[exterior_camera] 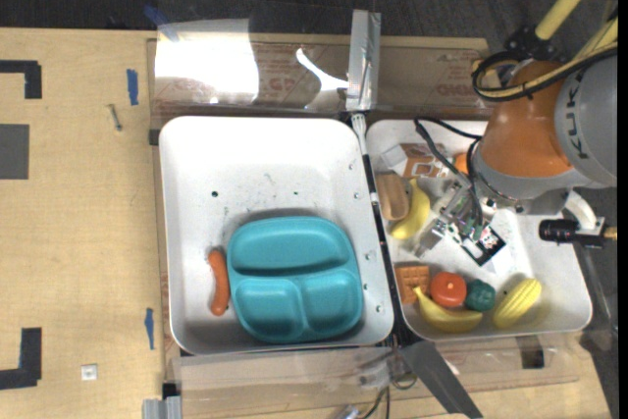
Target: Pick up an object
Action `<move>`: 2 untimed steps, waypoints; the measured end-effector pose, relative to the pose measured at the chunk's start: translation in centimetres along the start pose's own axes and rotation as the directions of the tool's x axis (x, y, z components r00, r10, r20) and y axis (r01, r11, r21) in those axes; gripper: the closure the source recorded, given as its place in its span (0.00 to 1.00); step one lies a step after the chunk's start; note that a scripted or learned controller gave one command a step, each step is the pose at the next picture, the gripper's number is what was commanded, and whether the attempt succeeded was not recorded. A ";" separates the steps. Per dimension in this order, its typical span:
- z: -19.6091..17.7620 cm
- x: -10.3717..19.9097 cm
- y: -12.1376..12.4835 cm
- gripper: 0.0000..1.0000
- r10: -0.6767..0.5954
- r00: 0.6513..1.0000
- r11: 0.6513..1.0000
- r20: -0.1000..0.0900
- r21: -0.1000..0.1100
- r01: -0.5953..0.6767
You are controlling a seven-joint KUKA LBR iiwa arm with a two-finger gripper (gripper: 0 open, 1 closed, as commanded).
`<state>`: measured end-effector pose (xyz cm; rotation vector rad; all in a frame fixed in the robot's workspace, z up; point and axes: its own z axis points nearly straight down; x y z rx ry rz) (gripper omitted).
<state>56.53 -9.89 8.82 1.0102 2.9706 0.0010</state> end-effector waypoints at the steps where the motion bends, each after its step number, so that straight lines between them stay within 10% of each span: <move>1: 0.0 -3.1 1.9 0.00 0.069 0.998 0.998 0.002 -0.002 -0.069; 2: 0.0 -4.7 3.3 0.00 0.142 0.989 0.990 -0.029 0.025 -0.141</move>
